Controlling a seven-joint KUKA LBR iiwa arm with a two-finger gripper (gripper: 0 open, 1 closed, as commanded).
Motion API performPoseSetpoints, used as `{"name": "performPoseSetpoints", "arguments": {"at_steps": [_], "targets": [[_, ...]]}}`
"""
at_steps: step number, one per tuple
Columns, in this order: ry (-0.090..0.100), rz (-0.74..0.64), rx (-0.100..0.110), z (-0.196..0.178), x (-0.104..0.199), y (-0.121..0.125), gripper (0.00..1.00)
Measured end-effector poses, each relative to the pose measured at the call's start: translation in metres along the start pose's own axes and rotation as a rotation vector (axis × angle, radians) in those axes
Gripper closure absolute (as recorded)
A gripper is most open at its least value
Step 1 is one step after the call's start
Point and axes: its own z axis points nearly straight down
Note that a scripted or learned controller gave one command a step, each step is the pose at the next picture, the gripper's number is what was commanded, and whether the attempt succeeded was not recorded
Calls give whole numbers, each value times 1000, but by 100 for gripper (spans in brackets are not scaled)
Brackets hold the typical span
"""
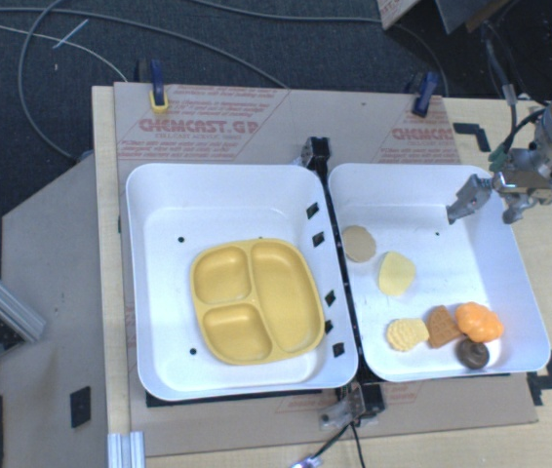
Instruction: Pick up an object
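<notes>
Partly cut off at right, fingers (491, 201) hang apart (nothing between them).

Two white bins (149, 261) (525, 281) sit side by side. The left one holds one yellow tray (255, 300) with three compartments. The right holds six small items: a tan disc (359, 244), a pale yellow piece (397, 273), a ridged yellow piece (407, 334), a brown piece (442, 327), an orange piece (478, 321) and a dark round piece (472, 354).

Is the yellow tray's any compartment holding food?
Empty. All three compartments of the tray show bare yellow; the food pieces lie in the right bin.
</notes>
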Motion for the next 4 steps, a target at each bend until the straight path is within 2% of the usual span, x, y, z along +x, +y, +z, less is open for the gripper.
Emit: {"name": "performPoseSetpoints", "arguments": {"at_steps": [1,3,4], "targets": [[-3,-4,-14,-8,1,2,0],[0,-3,-8,103,19,-2,0],[-2,-3,-11,154,12,6,0]]}}
